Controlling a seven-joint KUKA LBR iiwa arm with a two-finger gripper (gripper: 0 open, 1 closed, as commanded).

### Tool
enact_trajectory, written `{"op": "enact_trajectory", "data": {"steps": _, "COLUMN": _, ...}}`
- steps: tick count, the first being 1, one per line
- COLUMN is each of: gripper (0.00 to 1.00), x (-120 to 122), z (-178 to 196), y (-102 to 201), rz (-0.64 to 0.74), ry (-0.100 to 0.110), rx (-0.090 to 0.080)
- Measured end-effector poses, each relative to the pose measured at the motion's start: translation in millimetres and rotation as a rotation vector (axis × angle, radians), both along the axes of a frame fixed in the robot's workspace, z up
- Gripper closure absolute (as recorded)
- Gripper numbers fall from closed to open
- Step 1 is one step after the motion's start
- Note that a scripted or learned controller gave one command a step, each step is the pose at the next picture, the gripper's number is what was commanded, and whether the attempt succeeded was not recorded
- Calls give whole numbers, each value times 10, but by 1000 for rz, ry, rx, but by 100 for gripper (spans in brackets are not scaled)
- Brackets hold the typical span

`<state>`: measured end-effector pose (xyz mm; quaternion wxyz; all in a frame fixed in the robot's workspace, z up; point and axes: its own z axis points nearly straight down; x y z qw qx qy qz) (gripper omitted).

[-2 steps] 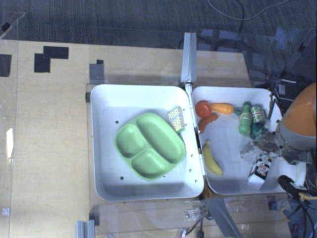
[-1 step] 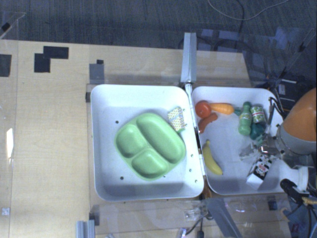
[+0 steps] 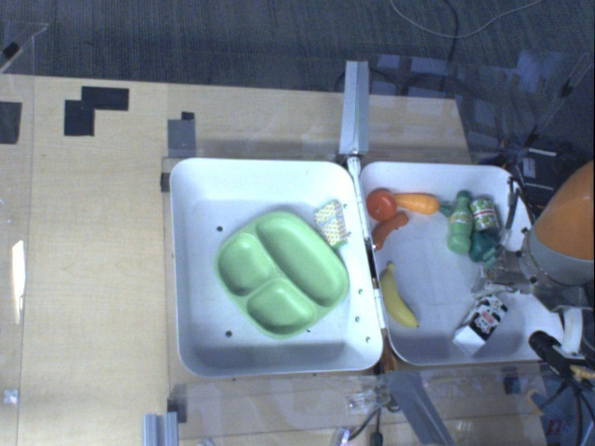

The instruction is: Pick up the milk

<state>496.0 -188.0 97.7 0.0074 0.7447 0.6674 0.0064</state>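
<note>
The milk (image 3: 481,321), a small black-and-white carton, lies tipped in the near right corner of the right bin (image 3: 437,347), its long axis slanting from near left up to far right, the white end toward the near wall. Its printing is too small to read. The arm (image 3: 569,235) is cut off at the right edge, and the gripper (image 3: 507,272) sits just beyond the carton's far end; whether it is parted or closed I cannot tell.

lab | wooden bench (image 3: 93,277) | white bins (image 3: 186,277) | loose cables (image 3: 446,17)
</note>
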Motion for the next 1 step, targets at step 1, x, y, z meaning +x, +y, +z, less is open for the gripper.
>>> {"op": "enact_trajectory", "data": {"steps": 1, "gripper": 0, "x": -3, "z": -1, "y": 0, "rz": -1, "ry": 1, "rx": 0}}
